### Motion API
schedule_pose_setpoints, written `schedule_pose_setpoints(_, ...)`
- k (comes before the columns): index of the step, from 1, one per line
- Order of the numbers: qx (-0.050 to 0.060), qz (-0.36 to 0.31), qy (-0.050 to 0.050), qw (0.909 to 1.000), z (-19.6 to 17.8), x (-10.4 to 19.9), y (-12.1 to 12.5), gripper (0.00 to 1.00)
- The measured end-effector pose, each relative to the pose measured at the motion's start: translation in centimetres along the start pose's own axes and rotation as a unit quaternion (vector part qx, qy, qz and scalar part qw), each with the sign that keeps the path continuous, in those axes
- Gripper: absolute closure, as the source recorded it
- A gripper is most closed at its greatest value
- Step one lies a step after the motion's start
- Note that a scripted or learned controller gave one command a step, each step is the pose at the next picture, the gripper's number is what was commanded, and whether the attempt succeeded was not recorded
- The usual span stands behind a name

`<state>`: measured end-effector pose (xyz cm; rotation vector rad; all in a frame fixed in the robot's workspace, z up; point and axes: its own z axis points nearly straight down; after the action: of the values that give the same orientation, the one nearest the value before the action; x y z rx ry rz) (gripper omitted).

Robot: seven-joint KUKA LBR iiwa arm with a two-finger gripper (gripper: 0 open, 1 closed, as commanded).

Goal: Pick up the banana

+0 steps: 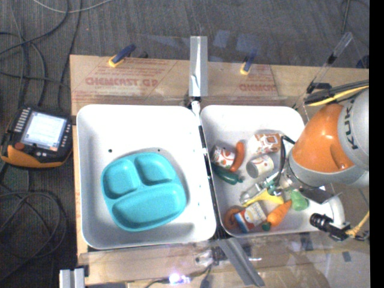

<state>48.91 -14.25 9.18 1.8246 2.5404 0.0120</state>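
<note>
Banana (259,192) lies in the right bin (252,114) amid crowded toys, beside a carrot (278,213). Jaws' state I cannot tell; descend squarely over its yellow middle, avoiding neighbours.

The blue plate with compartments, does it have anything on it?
Empty. The blue plate shows bare compartments; the toy food lies in the right bin.

The grey arm (360,131) is reaching in from the right, its orange band (321,146) sitting just above the wrist. The wrist is pointing down and leftward, and the end effector (273,188) is hanging low beneath it, partly hidden by the wrist.
</note>
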Motion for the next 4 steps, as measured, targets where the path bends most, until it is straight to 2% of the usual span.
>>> schedule_pose_setpoints(1, -0.001, 0.001, -0.001, 1.0000, -0.9, -0.1, 0.1, 1.00)
schedule_pose_setpoints(2, 0.000, 0.001, -0.001, 1.0000, -0.9, -0.1, 0.0, 0.00)
schedule_pose_setpoints(3, 0.001, 0.030, 0.003, 0.9996, 0.2, -2.6, -0.9, 0.00)
schedule_pose_setpoints(4, 0.008, 0.017, 0.003, 0.9998, -3.7, -1.4, 3.9, 0.00)
